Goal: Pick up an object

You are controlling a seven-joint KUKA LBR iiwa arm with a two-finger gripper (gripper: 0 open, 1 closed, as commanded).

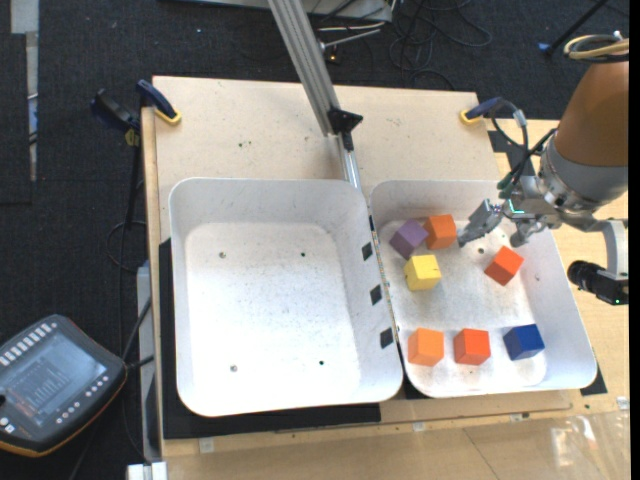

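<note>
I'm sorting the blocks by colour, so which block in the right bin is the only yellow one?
The yellow block, just below the purple block near the bin's left wall; the rest are orange, red-orange or blue.

Brightness: even and fairly bright over the counter (250, 128); the dark floor (80, 28) around it stays dim
Source: diffuse, seemingly from overhead; no hard beam
Shadows: soft and short; small dark patches hug the blocks in the right bin (560, 308); a faint shade lies along the left bin (200, 218) rim
Glare: both bins nearly wash out to flat white; the arm's orange band (600, 98) carries a soft sheen
Sharpness: modest; the gripper (497, 223) looks slightly smeared; fine detail grainy
</note>
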